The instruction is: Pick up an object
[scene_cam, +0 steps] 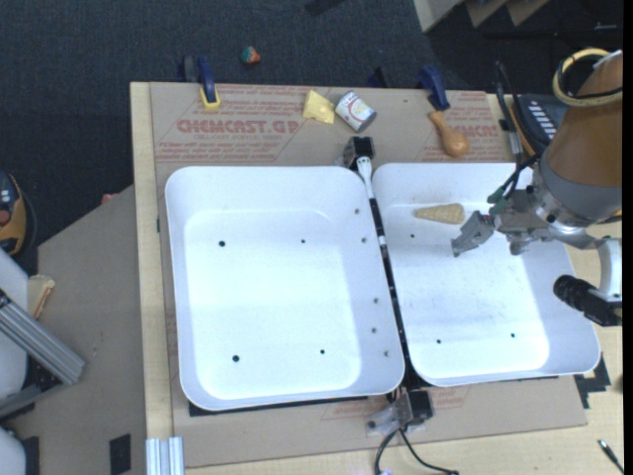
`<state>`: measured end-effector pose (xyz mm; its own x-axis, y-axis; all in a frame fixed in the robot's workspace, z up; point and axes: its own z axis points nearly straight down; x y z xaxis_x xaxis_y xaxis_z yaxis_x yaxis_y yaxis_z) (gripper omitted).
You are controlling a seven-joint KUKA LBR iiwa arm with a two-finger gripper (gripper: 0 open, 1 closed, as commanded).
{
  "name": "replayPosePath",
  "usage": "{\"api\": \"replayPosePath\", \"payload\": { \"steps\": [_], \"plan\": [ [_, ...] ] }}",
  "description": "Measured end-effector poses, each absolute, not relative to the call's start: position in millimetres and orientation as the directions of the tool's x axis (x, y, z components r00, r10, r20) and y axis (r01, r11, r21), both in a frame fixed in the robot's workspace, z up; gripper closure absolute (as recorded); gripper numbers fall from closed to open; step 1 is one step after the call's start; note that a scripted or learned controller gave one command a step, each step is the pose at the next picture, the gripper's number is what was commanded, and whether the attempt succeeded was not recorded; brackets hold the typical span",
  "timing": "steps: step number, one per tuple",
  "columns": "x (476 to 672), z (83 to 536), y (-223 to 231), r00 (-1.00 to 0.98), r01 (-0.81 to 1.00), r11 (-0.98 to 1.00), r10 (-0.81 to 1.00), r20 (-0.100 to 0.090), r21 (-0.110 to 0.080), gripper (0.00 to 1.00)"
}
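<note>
A tan cone-shaped object (438,213) lies in the right bin (495,354), near its far left part. My gripper (492,239) hangs over the same bin just right of the cone, a little apart from it. Its two grey fingers (467,238) stand spread, open, with nothing between them. The left bin (277,364) shows bare white floor.
On the board behind the bins lie a yellow piece (318,108), a small white can (355,112) and a tan wooden-handled object (448,134). A black-and-white item (361,153) sits at the far end of the ridge between the bins. Blue clamps (207,80) hold the board's far edge.
</note>
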<state>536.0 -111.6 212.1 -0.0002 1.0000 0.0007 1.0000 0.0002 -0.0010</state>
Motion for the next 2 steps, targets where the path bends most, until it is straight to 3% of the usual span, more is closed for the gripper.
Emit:
{"api": "replayPosePath", "payload": {
  "steps": [1,2],
  "plan": [
    [536.7,223,-112,-0.001,1.000,0.001,1.000,0.000,0.002,1.00],
    [551.4,310,-169,0.004,1.000,-0.004,1.000,-0.007,0.012,1.00]
  ]
}}
